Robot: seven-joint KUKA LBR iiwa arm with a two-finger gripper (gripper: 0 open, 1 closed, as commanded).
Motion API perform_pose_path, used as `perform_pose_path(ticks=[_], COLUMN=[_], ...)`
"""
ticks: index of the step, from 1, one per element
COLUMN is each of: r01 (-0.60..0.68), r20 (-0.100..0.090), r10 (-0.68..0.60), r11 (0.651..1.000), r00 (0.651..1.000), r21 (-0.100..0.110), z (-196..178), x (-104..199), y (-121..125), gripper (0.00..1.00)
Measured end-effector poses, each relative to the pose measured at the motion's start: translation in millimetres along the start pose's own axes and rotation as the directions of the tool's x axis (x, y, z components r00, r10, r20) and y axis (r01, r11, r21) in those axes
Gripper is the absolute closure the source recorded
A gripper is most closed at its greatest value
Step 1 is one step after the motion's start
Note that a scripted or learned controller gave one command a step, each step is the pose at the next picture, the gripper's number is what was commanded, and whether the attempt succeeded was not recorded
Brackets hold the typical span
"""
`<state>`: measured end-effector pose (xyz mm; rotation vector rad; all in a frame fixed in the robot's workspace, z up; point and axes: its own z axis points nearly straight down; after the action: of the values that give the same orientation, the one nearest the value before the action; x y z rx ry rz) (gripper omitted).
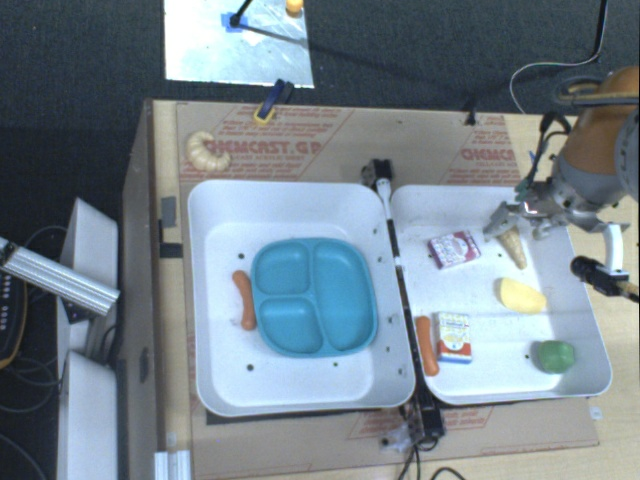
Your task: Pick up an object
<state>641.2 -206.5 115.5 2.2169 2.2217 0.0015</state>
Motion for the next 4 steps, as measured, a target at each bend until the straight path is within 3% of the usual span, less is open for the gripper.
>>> perform_pose_path(ticks=[1,2,3,4], r01=[-0.002,0.001,0.003,0.005], r20=[-0.002,0.0,-0.003,0.0], r10=[0.002,-0.001,-0.003,-0.005], r11=[1.0,1.0,1.0,1.0], r00=[1.0,1.0,1.0,1.0], r21=[0.003,-0.001,-0.001,-0.004], z=[31.4,30.3,27.1,15.7], x=[0.1,9.7,87.9,86.2], y=[-62.6,-11.4,28.8,29.5], gripper=[0.0,0.0,0.0,1.0])
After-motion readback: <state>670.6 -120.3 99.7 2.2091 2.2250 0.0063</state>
